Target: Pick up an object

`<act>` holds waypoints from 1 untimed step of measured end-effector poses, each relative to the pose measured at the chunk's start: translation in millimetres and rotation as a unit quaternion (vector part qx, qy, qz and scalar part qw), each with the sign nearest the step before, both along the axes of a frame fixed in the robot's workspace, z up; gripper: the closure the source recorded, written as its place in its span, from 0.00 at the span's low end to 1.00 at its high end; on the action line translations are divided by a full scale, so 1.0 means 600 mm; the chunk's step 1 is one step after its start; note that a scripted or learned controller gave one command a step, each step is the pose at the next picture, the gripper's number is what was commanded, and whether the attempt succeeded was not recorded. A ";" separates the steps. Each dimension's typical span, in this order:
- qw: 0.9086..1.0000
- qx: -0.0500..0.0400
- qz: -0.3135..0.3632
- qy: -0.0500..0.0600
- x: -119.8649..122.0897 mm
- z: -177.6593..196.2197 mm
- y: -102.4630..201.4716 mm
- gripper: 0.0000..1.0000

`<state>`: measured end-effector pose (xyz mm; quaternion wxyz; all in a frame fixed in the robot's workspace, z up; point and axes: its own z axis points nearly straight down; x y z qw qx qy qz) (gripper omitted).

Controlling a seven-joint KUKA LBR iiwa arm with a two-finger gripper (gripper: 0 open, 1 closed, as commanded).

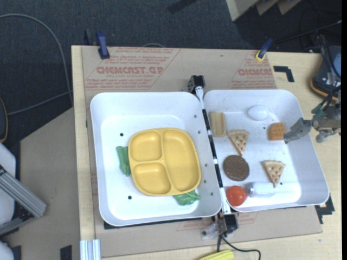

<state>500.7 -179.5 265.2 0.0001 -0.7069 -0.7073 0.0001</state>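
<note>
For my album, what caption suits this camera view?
End effector poised beside toy foods in the right bin; yellow plate in the left bin.

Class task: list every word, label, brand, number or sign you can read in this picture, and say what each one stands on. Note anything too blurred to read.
"CHEMCAST GP", red print, on the brown board behind the left bin.
"CHEMCAST", red print, partly cut off, on the same board behind the right bin.
Small red lines above and below both logos: too small and blurred to read.
The food items and yellow plate bear no text.

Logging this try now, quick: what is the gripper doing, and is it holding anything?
Gripper: at the right bin's right rim; open or shut cannot be told; nothing seen held.
</note>
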 end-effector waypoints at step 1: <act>1.000 0.000 0.000 0.000 0.047 -0.158 -0.047 0.00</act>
